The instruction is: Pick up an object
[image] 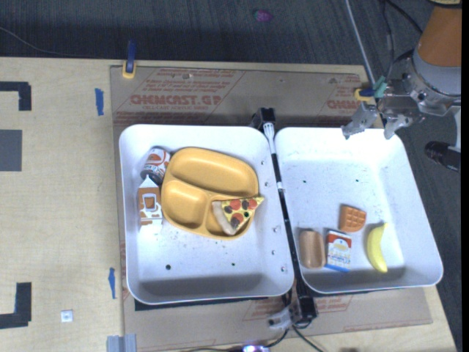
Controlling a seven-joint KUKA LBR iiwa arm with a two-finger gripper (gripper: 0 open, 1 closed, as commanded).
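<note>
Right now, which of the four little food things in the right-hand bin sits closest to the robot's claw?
The waffle. It lies furthest up the bin toward the gripper, while the hot dog, the small carton and the banana line up lower down.

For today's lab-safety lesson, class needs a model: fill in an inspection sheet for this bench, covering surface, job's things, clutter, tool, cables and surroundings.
Surface: two white bins, left bin and right bin, on a brown board.
Job's things: right bin holds banana, waffle, hot dog, juice carton.
Clutter: left bin holds yellow divided plate with pizza slice; can and small carton beside it.
Tool: tool fingers apart, holding nothing, above right bin's far edge.
Cables: black cable on floor, far right.
Surroundings: blue tape, black marks on bench.
</note>
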